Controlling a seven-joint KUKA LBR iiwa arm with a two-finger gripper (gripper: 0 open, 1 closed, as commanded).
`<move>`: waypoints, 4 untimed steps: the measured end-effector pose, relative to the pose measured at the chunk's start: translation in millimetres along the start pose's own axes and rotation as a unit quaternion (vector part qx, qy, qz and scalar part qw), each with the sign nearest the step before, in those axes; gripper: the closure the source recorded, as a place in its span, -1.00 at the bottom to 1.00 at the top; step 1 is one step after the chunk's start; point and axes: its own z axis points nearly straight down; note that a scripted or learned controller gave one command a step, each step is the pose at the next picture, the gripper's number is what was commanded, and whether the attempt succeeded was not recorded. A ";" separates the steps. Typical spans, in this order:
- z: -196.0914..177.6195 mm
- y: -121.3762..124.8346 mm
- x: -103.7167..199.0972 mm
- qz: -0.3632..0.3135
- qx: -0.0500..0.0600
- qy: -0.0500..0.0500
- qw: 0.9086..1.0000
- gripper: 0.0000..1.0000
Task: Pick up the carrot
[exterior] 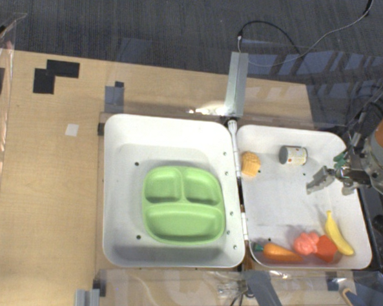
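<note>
From the camera above the bench, I take the metal divider (236,178) between the two white bins as my landmark.

Left of the divider, the left bin (121,196) holds a green compartment plate (184,203), lying flat near the bin's middle with two small sections at its far side and one wide section at its near side.

Right of the divider, the right bin (285,206) holds the rest. A small yellow corn-like piece (250,163) lies just beside the divider in the far half. Farther right from it, a small grey and white can (293,155) lies on its side. Along the near wall, the carrot (280,253) lies just right of the divider's near end, in the bin's near-left corner. Its long axis runs roughly left to right, nearly parallel to the near wall; the leafy green end points toward the divider and the orange body stretches away from it. Just beyond the carrot's right end sit a pink knobbly toy food (307,243) and a red-orange toy food (326,248), touching each other. A banana (337,233) lies slanted right of them, close to the right wall.

My pincer (320,181) hangs over the far-right part of the right bin, well apart from the carrot. I cannot tell how far its fingers are spread; nothing shows between them.
</note>
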 end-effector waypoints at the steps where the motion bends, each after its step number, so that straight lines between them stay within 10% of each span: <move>1: 90.0 -27.7 46.6 -0.007 0.001 0.000 1.000 -1.00; 2: 85.1 -27.2 61.9 0.189 0.000 0.000 0.982 -1.00; 3: 21.3 -16.4 75.5 0.226 0.000 0.000 0.974 -1.00; 4: 127.0 -28.4 58.9 0.231 0.002 0.000 0.973 -1.00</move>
